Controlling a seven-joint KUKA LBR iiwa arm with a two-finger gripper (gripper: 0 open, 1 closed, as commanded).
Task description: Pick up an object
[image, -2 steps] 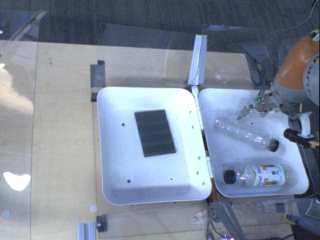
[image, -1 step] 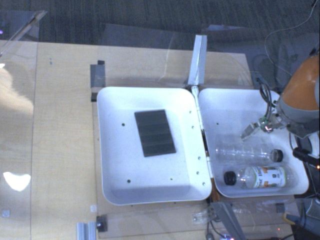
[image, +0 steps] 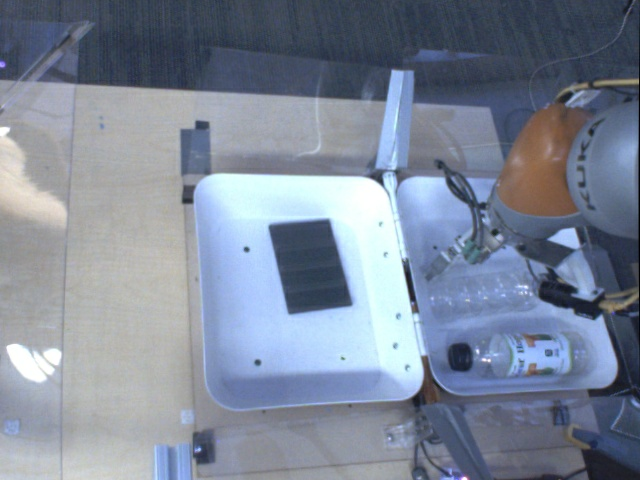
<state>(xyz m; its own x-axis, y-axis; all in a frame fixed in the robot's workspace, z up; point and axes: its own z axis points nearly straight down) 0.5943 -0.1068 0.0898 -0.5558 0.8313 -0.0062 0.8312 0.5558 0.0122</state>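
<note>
In the right bin a clear plastic bottle with a black cap and a white label lies on its side near the front wall. Just behind it lies a second clear bottle, crumpled and without a label. My gripper hangs low over the right bin's middle, right above the crumpled bottle's left end. The grey arm and its orange band reach in from the right and hide the bin's back right corner. In the left bin a dark grey ribbed slab lies flat near the middle.
A metal divider post stands behind the seam between the two bins. Black cables trail over the right bin's right edge. The wooden bench stretches to the left of the bins under a clear sheet.
</note>
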